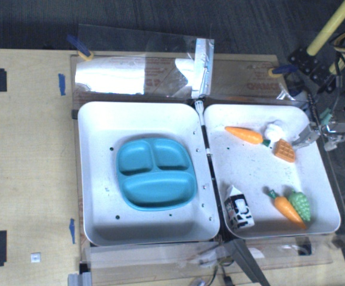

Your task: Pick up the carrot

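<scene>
The end effector (pixel 316 131) sits at the right rim of the right bin, near its upper right corner; whether it is open or closed cannot be told from this slanted view, and nothing is seen gripped in it.

Well to its left spreads the pale wooden desk (pixel 26 159), marked with black corner tapes. On the desk, far to the left of the end effector, lies the shallow white plastic left bin (pixel 95 124), holding a blue three-compartment plastic tray (pixel 156 173) at its middle. Directly under and beside the end effector is the shallow white plastic right bin (pixel 252 165).

Inside that right bin, below the end effector and toward the near wall, a black-and-white small carton (pixel 239 210) leans in the lower left corner. A plain orange toy carrot (pixel 244 135) lies just left of the end effector, at about its height, apart from it, its tip pointing left. A second orange carrot with a green stub (pixel 286 207) lies well below the end effector, touching a green bumpy toy vegetable (pixel 300 204). Nearest the end effector, just to its left, are an orange waffle-patterned toy piece (pixel 284 151) and a small white rounded piece (pixel 273 130).
</scene>
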`<state>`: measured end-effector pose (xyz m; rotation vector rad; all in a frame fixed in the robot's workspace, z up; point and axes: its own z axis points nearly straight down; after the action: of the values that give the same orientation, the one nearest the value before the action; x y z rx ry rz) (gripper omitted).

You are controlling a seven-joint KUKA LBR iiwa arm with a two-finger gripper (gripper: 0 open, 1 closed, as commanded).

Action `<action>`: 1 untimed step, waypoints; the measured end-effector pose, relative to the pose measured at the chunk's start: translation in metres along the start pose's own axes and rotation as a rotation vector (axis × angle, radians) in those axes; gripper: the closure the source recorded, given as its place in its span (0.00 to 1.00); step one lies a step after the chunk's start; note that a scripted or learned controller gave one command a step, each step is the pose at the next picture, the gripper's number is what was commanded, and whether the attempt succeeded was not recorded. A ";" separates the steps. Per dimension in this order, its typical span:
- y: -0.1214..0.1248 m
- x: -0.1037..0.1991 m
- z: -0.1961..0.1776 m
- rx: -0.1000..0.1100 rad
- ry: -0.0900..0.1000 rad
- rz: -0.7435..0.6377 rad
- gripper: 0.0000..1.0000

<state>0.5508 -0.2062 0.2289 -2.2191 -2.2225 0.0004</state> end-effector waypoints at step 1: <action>0.057 0.051 0.093 0.008 0.003 -0.116 0.00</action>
<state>0.6080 -0.1554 0.1358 -2.0811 -2.3420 0.0049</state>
